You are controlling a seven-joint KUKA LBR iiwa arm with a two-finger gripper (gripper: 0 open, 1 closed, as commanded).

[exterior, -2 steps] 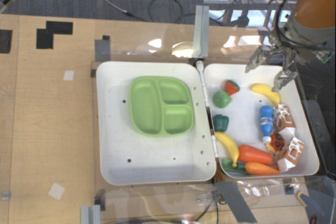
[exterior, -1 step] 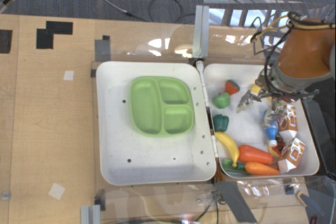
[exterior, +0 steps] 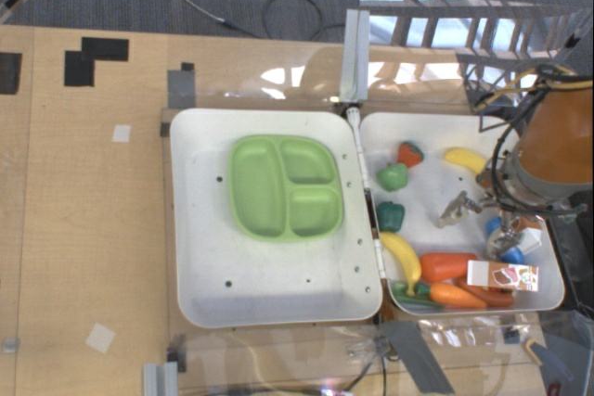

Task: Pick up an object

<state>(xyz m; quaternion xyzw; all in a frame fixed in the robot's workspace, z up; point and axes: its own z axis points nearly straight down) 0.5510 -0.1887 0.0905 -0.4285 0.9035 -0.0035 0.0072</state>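
Glossy plastic fruit lies in the right bin (exterior: 549,292); gripper (exterior: 506,232) hangs over it, grip impossible to tell.

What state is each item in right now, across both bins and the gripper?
Green divided plate: flat in the left bin, nothing in its compartments.
Banana: lying by the right bin's left wall.
Small yellow banana: lying near the back.
Carrot: lying at the front edge.
Small carton: on its side.
Gripper: low over the right bin, fingers unclear.
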